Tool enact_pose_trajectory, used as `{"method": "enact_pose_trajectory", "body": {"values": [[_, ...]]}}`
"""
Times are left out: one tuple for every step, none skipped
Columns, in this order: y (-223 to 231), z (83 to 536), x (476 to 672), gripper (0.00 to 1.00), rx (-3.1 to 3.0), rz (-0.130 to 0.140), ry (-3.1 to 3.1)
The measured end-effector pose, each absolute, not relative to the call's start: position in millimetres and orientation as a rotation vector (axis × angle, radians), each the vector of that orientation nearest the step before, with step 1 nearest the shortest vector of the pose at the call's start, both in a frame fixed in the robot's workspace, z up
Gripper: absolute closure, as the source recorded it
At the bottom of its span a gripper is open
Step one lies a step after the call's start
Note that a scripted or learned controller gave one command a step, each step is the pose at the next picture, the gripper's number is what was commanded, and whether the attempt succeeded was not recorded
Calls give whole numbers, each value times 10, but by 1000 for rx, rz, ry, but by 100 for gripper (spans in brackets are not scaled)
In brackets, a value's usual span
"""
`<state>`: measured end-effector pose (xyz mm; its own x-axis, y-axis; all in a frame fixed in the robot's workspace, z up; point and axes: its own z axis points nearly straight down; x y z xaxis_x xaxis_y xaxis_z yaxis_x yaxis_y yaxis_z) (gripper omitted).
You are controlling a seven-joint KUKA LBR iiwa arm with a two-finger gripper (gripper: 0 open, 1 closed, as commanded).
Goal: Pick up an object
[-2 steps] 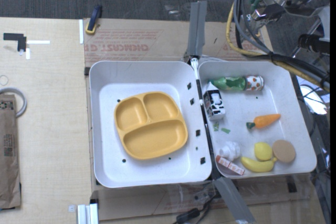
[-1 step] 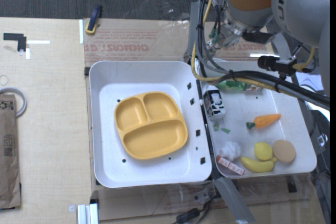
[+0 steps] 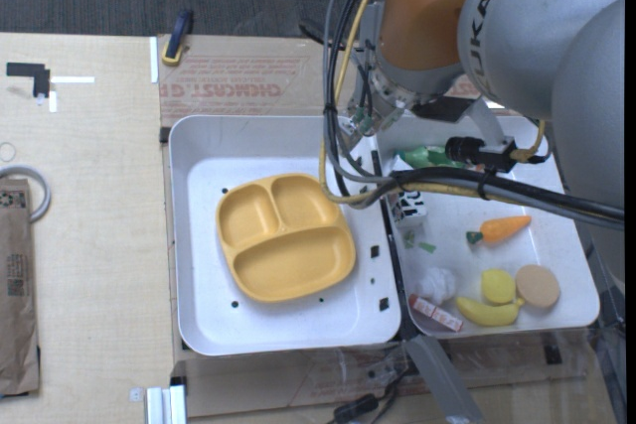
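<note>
Overhead, the grey arm (image 3: 517,25) covers the bins' upper edge, its gripper hidden. In the right bin (image 3: 581,298), a toy carrot (image 3: 505,229) lies at 12 o'clock from the banana (image 3: 487,312) (a round tan piece (image 3: 538,286) touches it). A yellow divided plate (image 3: 286,236) sits centred in the left bin (image 3: 199,243).

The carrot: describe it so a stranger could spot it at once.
Start at the right-hand white bin, the one under the grey arm. Near that bin's middle, just below the black cable, lies the carrot. It is the one orange, tapered piece with a green tip; the banana and the round tan piece lie below it.
</note>
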<state>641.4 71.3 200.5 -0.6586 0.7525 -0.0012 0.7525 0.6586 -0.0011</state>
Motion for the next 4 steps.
{"method": "enact_pose_trajectory", "body": {"values": [[1149,2193,6513,100,753,1,3046],[561,3306,6401,100,603,-1,3079],[550,3392,6414,100,607,-1,3075],[527,2724,6524,100,534,-1,3093]]}}
